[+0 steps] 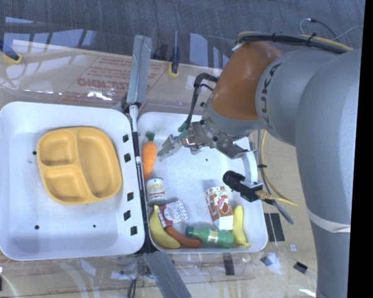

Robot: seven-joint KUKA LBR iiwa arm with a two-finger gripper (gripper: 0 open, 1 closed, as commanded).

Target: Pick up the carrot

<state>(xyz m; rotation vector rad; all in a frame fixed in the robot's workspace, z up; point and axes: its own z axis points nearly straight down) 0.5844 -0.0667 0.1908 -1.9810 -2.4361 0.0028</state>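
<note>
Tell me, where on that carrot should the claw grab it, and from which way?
Probably the thick orange middle of the carrot, coming straight down from above. It lies flat along the right bin's left wall, green top toward the far edge, so the fingers should close across its narrow width. The wall crowds one side. The gripper hovers just right of it.

Orange carrot [149,158] with green top; yellow divided plate [78,165] at nine o'clock; white bins [11,229]; yellow bananas [158,232]; green bottle [211,236]; grey arm [315,109], orange band.
</note>
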